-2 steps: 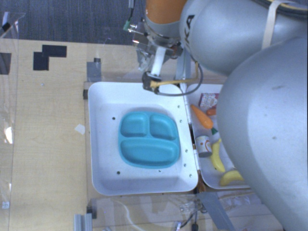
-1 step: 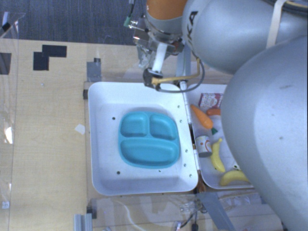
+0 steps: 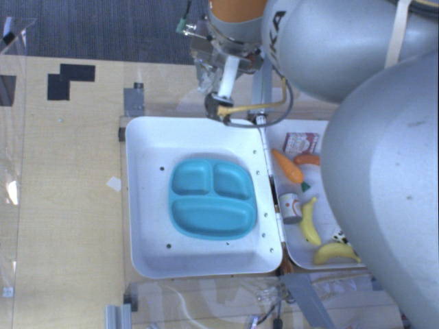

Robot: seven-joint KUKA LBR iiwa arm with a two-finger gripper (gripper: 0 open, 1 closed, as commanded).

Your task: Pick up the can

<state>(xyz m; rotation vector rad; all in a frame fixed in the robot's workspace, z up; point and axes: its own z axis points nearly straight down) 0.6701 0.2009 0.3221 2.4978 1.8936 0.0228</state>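
Can [image 3: 289, 205], small and white, is seen lying in the right bin [image 3: 295, 260], close by the wall next to the left bin [image 3: 147, 184]. Every place here is told from the can.

Far to the left of the can, across that wall, a blue plate [image 3: 211, 199] with three parts is laid flat in the left bin.

Up and to the left of the can, past the far rim of the left bin, the gripper [image 3: 209, 70] is held high. It is well apart from the can, so the can is not held. Whether the jaws are wide or narrow cannot be told.

Just behind the can a carrot [image 3: 287, 165] is laid, and farther behind it a small red and white box [image 3: 302, 142]. Just to the right of the can, maybe touching it, a yellow banana [image 3: 310, 221] is laid.

The task is judged to be at its first step, as the can has not been reached yet. Next, the gripper would need to be carried over the wall and set right above the can. Then it would need to be lowered with care. Little room is left by the wall, the carrot and the banana.
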